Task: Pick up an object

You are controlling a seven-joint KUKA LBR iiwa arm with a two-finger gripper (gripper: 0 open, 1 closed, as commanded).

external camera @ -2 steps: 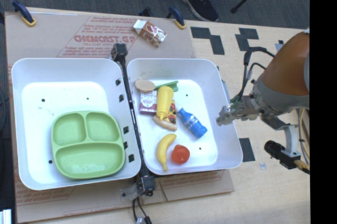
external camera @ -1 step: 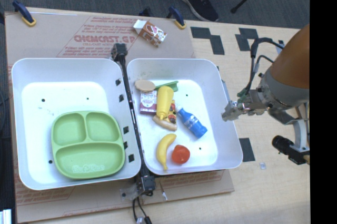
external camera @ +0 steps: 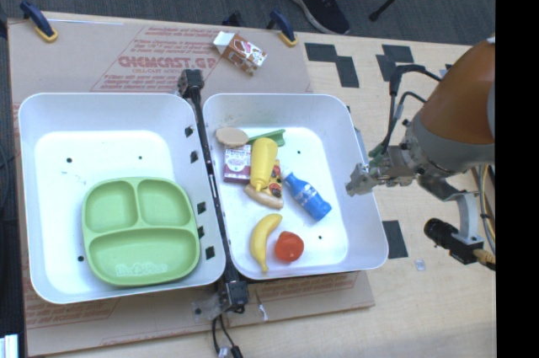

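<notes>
the gripper [external camera: 360, 179] is seen just outside the right bin's [external camera: 362, 217] right wall, about halfway along it — whether it is open or closed cannot be told. the blue bottle [external camera: 305, 196], judged the nearest pick, lies to its left near the bin's middle, well apart, its long axis slanted from upper left to lower right. the tomato [external camera: 289, 246] and banana [external camera: 264, 238] are found nearer the front wall.
</notes>
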